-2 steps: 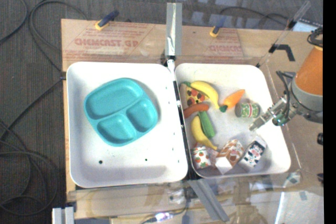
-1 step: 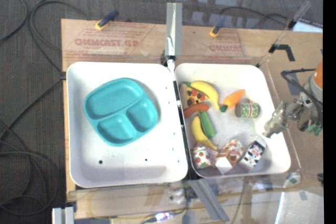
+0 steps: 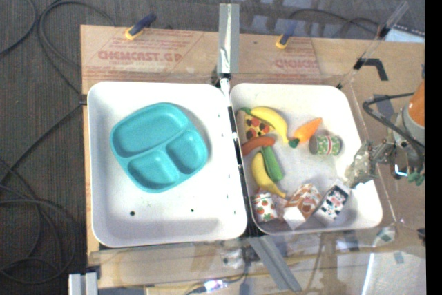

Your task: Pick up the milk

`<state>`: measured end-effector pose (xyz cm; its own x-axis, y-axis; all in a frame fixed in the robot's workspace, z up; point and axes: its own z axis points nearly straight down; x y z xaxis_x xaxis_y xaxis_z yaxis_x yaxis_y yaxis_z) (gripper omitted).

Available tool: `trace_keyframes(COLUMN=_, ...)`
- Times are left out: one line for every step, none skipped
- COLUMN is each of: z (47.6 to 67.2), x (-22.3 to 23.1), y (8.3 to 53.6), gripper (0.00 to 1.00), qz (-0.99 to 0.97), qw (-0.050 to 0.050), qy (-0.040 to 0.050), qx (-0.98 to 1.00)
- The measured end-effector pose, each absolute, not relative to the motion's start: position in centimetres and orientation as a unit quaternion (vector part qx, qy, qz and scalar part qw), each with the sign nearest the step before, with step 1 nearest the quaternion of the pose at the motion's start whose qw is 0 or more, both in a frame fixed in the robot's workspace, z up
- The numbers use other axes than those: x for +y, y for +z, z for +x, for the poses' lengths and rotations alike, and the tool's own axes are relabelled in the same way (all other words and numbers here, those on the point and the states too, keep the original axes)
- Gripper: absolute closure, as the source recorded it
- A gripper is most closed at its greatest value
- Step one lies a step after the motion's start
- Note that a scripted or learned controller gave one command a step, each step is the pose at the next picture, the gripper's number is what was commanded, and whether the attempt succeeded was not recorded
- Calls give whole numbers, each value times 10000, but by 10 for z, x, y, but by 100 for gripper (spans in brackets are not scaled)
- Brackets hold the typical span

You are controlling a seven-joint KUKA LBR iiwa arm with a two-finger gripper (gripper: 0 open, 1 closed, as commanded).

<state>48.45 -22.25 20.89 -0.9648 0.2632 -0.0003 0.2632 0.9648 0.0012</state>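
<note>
The milk carton (image 3: pixel 334 202) lies in the near right corner of the right bin (image 3: pixel 349 103), beside two other small cartons (image 3: pixel 302 202). Just beyond it the gripper (image 3: pixel 362 166) hovers over that bin's right rim. Farther back in the bin lie a banana (image 3: pixel 271 120) and a carrot (image 3: pixel 306 130).

Right bin (image 3: pixel 349 107), landmark. Milk carton (image 3: pixel 333 202): inside, near corner on the arm's side, tilted. Brown carton (image 3: pixel 304 200): just beside the milk. Bananas (image 3: pixel 271 119), carrot (image 3: pixel 306 130): far half. Gripper (image 3: pixel 364 164): at the bin's arm-side rim. Teal divided plate (image 3: pixel 160 146): neighbouring bin.
</note>
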Motion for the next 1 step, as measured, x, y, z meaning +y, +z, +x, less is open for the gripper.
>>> trace_keyframes(z=485, x=-222, y=242, gripper=100, qz=3793, qw=7, qy=2, qx=9253)
